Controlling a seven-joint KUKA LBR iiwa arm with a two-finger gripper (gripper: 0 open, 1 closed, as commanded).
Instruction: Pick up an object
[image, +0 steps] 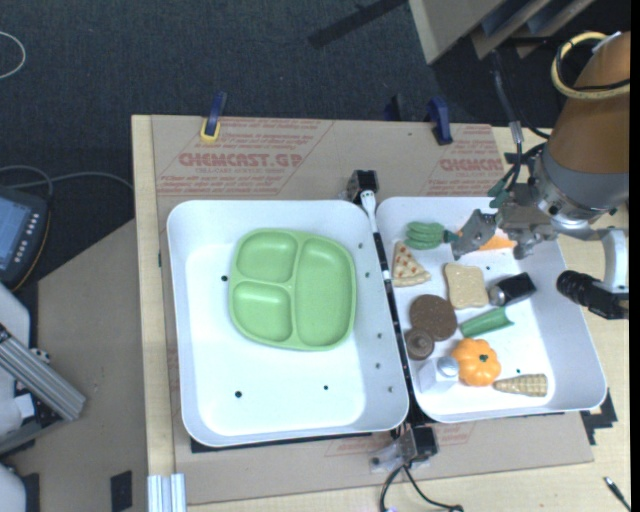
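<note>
**Gripper low at back of R bin, grasp unconfirmed**

L bin carries a green divided plate, lying flat and well apart from the action. R bin has the loose objs, L to R: pizza slice, green leafy piece, brown cookie, tan cracker, orange pumpkin, green stick, small black piece, corn-like cone.

The gripper sits at the back of the R bin, just beside the leafy piece. An orange piece is right against it, touching or just under. Can't tell how far open the gripper is, nor whether it has hold of anything; its own body hides that.

Prob. step: closing on the orange piece. To do it well:
- Centre on the piece before closing; the leafy piece on the L and the cracker in front are near enough to get nudged or caught.
- Lift straight up and check the obj comes w/ it before any sideways move.
- The piece looks small and prob. hard plastic, so it may slip. The bin's back wall is close, so there's little room to correct.

Surface & room: a screen device sits at far L. The desk is topped w/ a brown printed board, w/ a yellow clamp and a blue clamp on its back edge. Dark carpet lies behind.
</note>
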